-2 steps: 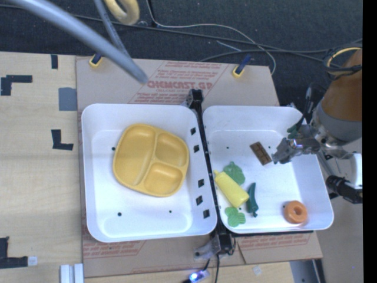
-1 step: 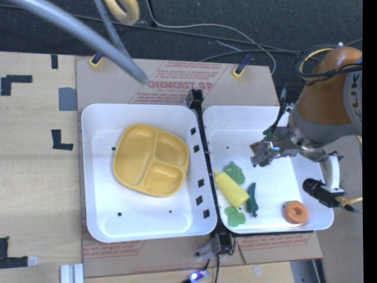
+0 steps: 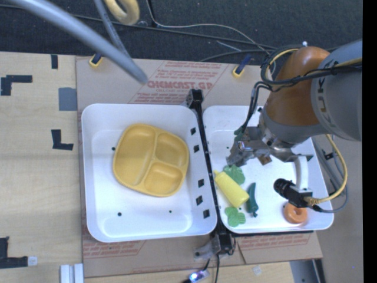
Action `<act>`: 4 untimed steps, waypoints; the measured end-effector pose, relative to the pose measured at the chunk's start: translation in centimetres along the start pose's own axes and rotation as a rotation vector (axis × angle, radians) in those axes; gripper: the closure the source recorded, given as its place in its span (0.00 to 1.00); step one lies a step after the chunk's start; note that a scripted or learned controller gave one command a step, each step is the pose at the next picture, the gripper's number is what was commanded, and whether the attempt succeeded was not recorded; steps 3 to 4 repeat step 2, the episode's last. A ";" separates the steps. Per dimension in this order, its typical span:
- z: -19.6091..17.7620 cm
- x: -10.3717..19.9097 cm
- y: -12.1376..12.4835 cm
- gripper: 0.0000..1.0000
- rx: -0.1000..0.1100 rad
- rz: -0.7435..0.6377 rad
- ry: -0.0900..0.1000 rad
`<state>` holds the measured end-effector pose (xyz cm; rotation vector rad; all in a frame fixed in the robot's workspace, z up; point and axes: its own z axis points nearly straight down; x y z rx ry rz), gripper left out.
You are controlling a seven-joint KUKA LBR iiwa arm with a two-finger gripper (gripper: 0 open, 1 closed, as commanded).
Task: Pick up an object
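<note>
My gripper [image 3: 242, 155] hangs low over the middle of the right bin [image 3: 221, 119], with the grey arm and its orange band above it. Just below its fingers lie a light green leafy toy [image 3: 234, 174] and a yellow block [image 3: 231, 189]. A dark green toy [image 3: 252, 198] lies to the right of the block, and another green leafy piece [image 3: 235, 217] sits at the bin's front. An orange round object [image 3: 295, 214] rests in the front right corner. Nothing shows between the fingers.
The left bin [image 3: 94, 158] holds a yellow divided plate [image 3: 151, 159]. A black divider [image 3: 203, 158] runs between the bins. A black cylinder on a cable [image 3: 288, 190] hangs over the right bin's right side. Grey poles cross the upper left.
</note>
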<state>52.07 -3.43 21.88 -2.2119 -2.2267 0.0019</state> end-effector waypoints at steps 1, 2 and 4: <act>0.6 4.6 0.2 1.00 0.001 0.001 -0.001; -0.1 10.5 1.7 1.00 -0.002 -0.001 0.000; -0.1 10.5 1.7 1.00 -0.002 -0.001 0.000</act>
